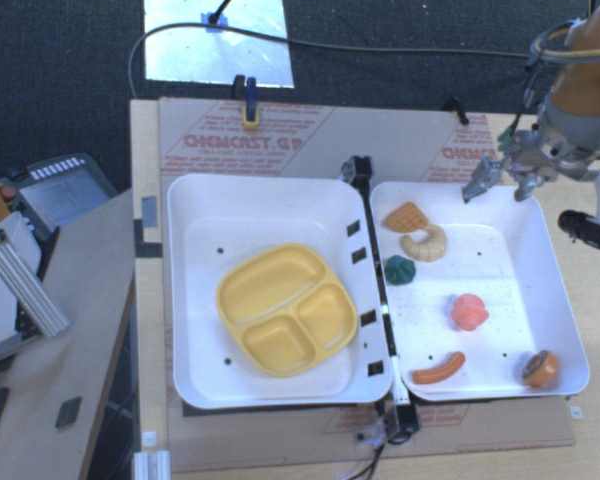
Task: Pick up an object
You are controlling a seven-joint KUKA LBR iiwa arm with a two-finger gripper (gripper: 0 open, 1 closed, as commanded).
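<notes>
My gripper [500,184] hangs above the far edge of the right bin [555,268], its two fingers spread open with nothing between them. Below and left of it in that bin lie an orange waffle piece [407,217] and a pale croissant [426,242], touching each other. A dark green lump [399,270] rests near the bin's left wall. A pink lump [469,311] sits in the middle. Along the near side lie an orange sausage [438,369] and a brown-orange round piece [540,369].
The left bin [195,268] holds a yellow divided tray [285,308]. A black divider with clips [372,278] runs between the bins. A grey table with a tablet [60,193] stands at the left.
</notes>
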